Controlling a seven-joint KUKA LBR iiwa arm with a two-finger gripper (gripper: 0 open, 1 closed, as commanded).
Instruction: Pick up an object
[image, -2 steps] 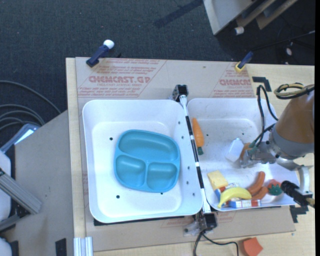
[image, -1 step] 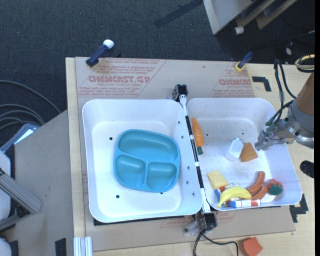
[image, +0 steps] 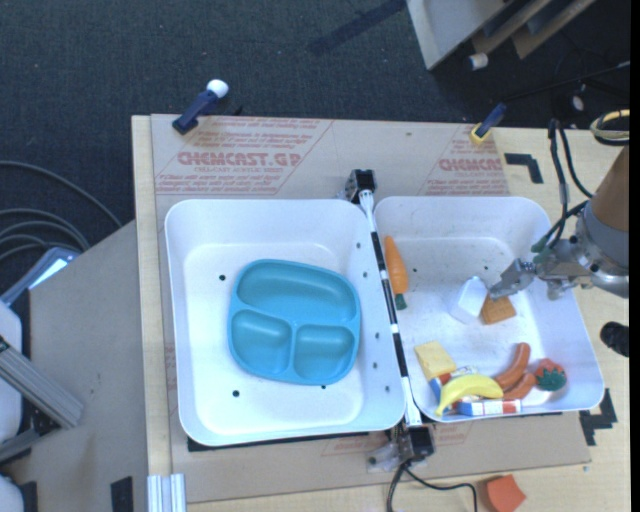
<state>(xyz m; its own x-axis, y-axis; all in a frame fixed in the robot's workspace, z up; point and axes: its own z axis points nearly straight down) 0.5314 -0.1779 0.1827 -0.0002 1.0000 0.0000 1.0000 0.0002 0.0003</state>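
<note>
Red print on the brown protective sheet of the worktop (image: 300, 150) reads "CHEMCAST GP", once behind each bin; smaller lines under it too small to read. The red, white and blue tube (image: 490, 407) in the right bin has print I can't make out.

My end effector (image: 512, 280) reaches in from the right, over the right white plastic bin (image: 425, 215), tips low near the bin's middle. Fingers sit at a small orange-brown block (image: 498, 309), touching or just above its top edge; can't tell if the block is actually between them, and can't tell how far open they are. A small white crumpled piece (image: 470, 298) lies just left of the block, touching it or nearly.

Rest of the right bin: orange carrot-shaped toy (image: 396, 265) along the left wall, yellow square block (image: 434, 358) lower down, yellow toy banana (image: 468, 388) at the front edge, red-brown toy sausage (image: 514, 366) beside it, red strawberry-like toy (image: 549, 376) at the front right corner.

Left white plastic bin (image: 185, 300) holds a blue three-compartment plastic plate (image: 294, 320), flat, roughly centred.

Blue clamp with white knob (image: 200, 106) on the worktop's back left edge; blue and yellow clamp (image: 488, 123) on the back right edge.
</note>
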